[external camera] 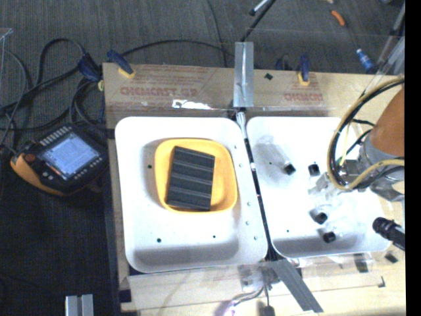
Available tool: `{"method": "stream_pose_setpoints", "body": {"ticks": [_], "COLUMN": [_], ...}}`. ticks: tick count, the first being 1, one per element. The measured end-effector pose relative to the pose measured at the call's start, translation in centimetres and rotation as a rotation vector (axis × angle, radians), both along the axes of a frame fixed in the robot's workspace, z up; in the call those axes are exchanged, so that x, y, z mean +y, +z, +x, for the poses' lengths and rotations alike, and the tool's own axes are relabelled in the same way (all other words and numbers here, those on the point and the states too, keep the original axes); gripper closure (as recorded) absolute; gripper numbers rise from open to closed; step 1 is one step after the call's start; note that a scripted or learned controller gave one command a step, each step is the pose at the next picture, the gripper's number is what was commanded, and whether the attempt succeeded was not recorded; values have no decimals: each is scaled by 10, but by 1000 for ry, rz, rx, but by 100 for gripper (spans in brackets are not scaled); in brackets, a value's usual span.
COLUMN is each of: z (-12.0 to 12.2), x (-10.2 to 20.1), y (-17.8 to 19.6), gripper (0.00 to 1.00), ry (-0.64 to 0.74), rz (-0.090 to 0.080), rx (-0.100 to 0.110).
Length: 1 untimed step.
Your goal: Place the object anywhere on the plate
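I saw the dark ribbed block (191,178) lying flat on the yellow plate (225,176) in the left bin (131,196), left of centre frame. The arm (391,127) came in at the right edge over the right bin (289,242). I could not tell the hand's (325,203) state.

Dark grey carpet floor (164,12) around wooden bench (197,87). Black cables (39,71) at ten o'clock; teach pendant (62,160) at nine o'clock.
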State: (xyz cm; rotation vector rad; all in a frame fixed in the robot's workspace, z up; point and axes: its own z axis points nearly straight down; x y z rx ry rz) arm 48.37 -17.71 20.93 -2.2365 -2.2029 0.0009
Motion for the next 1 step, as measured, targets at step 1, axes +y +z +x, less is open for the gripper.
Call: {"method": "stream_pose_setpoints", "body": {"ticks": [1], "z": [0], "x": [0], "y": [0], "gripper": [0], "ry": [0], "rz": [0], "rx": [0]}}
